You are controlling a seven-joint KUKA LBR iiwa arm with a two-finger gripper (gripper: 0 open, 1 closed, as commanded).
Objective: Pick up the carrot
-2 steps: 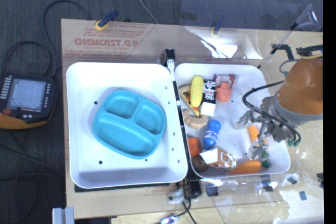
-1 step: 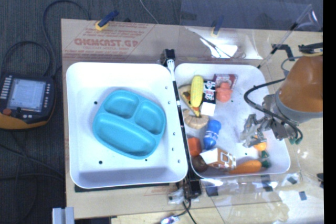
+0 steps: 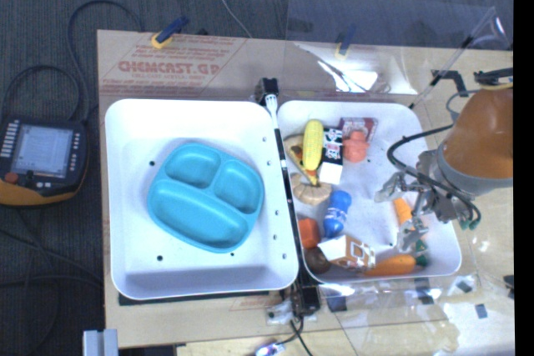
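Two shallow white bins sit side by side on the bench (image 3: 167, 67). The left bin (image 3: 125, 204) holds one thing, a blue divided plate (image 3: 206, 194) lying flat near its middle. The right bin (image 3: 438, 263) is crowded: a yellow corn cob (image 3: 312, 144) lies along its far left part, with a black-and-white packet (image 3: 333, 147) just beside it and a pale orange round fruit (image 3: 355, 148) to the right of that. Nearer, a blue bottle-like toy (image 3: 336, 211) stands by a tan round piece (image 3: 314, 194), and a red-orange ball (image 3: 308, 232) rests against the bin's left wall. A small white carton with brown marks (image 3: 352, 250) lies at the near edge.

The carrot (image 3: 389, 266) lies flat along the near wall of the right bin, long and orange, its thin end pointing left under the carton's edge and its green top at the right. It touches the carton and is just beside the near rim.

The arm's orange band (image 3: 486, 137) hangs over the right side of that bin, and the tool (image 3: 409, 223) sits low there, just beyond the carrot's leafy end. Its fingers seem to stand apart, with a small orange piece (image 3: 403, 209) between them, though cables and glare blur this. Off to the left, a control pendant (image 3: 40, 158) rests on the dark floor.
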